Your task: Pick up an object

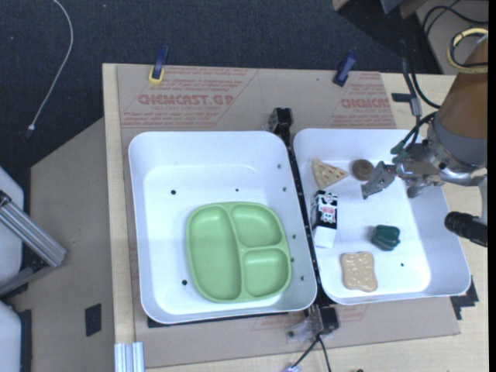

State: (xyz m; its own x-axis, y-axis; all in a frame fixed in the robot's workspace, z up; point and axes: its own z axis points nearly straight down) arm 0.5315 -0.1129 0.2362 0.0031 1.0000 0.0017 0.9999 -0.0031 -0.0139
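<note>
Cookie (pixel 361 169) just beside tool (pixel 378 183)

Pale green tray (pixel 237 251), dark green toy (pixel 385 237), white bins (pixel 147 177).

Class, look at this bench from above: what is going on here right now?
A robot arm reaches in from the right over the right bin, its gripper hovering near the bin's top. Nothing is between its fingers. Below it lie a triangular cracker, a brown round piece, a small carton, a dark green item and a tan biscuit. The left bin holds a green divided plate.
</note>
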